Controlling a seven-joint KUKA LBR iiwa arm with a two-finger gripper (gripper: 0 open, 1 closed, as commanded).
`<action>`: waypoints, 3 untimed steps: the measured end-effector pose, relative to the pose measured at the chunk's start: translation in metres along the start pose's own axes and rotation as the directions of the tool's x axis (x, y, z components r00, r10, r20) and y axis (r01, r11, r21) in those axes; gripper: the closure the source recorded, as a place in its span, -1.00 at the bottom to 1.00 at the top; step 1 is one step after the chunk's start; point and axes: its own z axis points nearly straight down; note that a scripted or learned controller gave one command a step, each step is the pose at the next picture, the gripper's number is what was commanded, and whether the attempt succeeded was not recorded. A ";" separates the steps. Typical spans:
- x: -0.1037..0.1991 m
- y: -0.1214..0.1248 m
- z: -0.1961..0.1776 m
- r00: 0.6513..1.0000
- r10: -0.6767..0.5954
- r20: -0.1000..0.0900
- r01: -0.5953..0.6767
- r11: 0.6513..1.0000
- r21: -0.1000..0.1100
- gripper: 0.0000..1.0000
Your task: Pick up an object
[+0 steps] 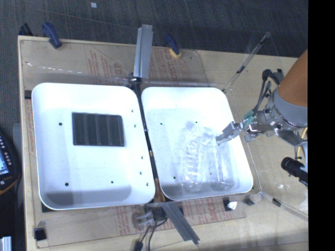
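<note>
Farthest from the gripper, across the divide, the left bin (47, 182) holds a dark ribbed rectangular tray (98, 129) lying flat and square to the bin's walls, probably so placed to give the arm a stable target from above, though it sits well apart from where the arm now is. Blue clamps (52, 36) at the bench's far edge pin down a clear sheet with faint reddish printing that is too blurred to read. Nearer, the right bin (157, 140) carries a crumpled clear plastic object (201, 158), possibly a bottle or wrapping, lying on its side just below and to the left of the fingertips; it is the likeliest thing to pick, and its transparency makes its outline hard to judge. No label on it can be made out. Over that bin's right wall hangs the gripper (226, 135), tilted down and inward, its fingers close together with nothing visible between them. By the look of it, the grasp has not yet been made.
</note>
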 end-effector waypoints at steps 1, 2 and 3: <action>0.000 0.000 0.010 1.000 0.007 0.000 -0.007 1.000 0.000 -1.00; 0.000 0.000 0.008 1.000 -0.031 0.002 0.031 1.000 -0.001 -1.00; -0.001 0.000 0.002 1.000 0.021 0.003 -0.021 1.000 -0.003 -1.00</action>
